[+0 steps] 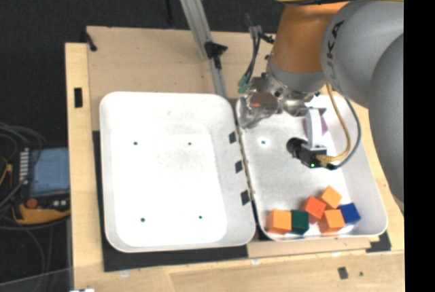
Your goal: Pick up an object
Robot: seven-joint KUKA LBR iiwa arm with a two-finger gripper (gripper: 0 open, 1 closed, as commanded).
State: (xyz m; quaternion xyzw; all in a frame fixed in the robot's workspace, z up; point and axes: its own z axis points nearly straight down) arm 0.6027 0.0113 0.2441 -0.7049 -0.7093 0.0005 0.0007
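Observation:
Several small blocks lie bunched at the near end of the right bin (272,168): an orange block (279,221), a green block (300,221), a red-orange block (315,206), two more orange blocks (331,196) (332,219) and a blue block (350,212). The gripper (270,106) hangs under the orange wrist band over the far end of the right bin, near the divider, well away from the blocks. A purple piece (316,122) shows just beside the wrist. The arm's bulk hides what is under the gripper.
The left bin (163,168) lies beside the right one, their rims meeting at the middle. A slanted metal pole (194,5) rises behind the bins. A black cable fitting with a green light (304,149) hangs off the wrist over the right bin.

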